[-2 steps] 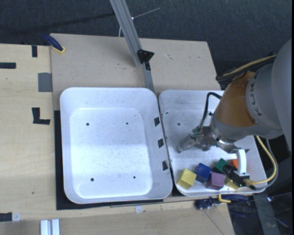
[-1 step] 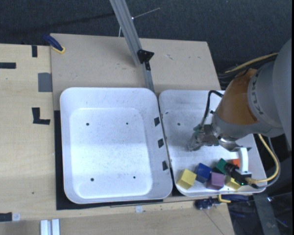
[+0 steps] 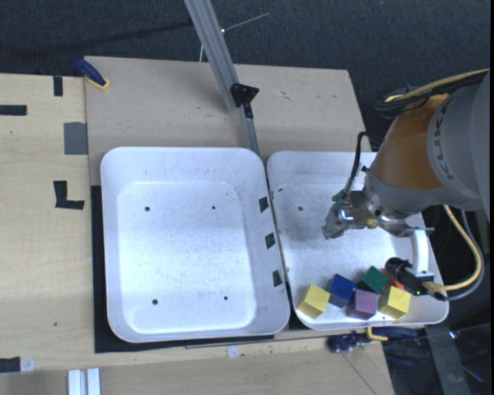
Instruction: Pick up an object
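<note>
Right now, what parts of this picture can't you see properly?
- Gripper, camera view: small and blurry, so whether it grips anything can't be told.
- Green block: partly covered by the purple block and a black part of the arm.
- Something red beside the green block: too hidden to name.
- Right bin: its right side is covered by the arm.
- Small blue thing below the bin: too tiny to tell.

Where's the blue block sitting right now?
The blue block lies in the right bin, near its front edge, between the yellow block and the purple block.
</note>
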